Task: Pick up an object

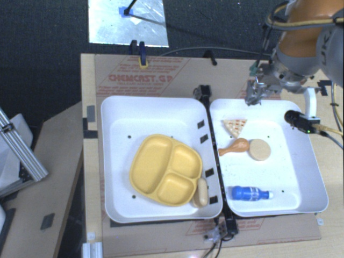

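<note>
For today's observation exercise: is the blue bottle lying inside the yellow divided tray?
No: the blue bottle lies on the right bin floor, while the yellow tray sits in the left bin.

Red "CHEMCAST GP" (faint) on the brown board [145,74].

We note two bins side by side on the bench [91,144]; in the left bin [115,112] a compartment tray [166,170] sits toward the near right corner; a bread roll [201,192] lies against the tray's near right edge, by the bin's right wall; in the right bin [306,165] a pizza slice [235,126] lies toward the far left corner; nearer us, a drumstick [235,147] touches a round cookie [260,149] on its right; a bottle [249,193] lies on its side along the near edge; we place the gripper [253,98] above the right bin's far edge.
</note>
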`<state>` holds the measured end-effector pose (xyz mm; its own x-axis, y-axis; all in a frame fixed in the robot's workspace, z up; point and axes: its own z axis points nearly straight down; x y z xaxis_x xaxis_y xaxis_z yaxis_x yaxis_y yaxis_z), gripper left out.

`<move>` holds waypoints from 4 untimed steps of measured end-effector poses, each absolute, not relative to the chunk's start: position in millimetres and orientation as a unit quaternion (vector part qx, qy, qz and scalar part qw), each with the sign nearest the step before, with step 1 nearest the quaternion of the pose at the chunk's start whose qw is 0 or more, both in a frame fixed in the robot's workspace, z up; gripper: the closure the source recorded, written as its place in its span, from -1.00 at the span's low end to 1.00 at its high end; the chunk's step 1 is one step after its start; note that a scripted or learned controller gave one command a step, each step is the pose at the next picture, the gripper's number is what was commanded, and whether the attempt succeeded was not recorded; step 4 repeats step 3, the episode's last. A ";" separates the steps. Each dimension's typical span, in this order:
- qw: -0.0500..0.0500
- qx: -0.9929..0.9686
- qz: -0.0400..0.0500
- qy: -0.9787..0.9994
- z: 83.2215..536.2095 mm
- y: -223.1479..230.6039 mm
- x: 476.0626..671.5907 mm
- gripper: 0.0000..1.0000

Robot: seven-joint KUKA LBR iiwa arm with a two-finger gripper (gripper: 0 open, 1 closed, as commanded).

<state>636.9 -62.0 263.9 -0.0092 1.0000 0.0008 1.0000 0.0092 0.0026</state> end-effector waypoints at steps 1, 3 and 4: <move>0.000 0.704 0.001 0.711 247.4 -6.4 639.6 1.00; -0.001 0.704 0.001 0.710 223.5 89.1 631.5 1.00; -0.001 0.704 0.001 0.710 223.5 89.1 631.5 1.00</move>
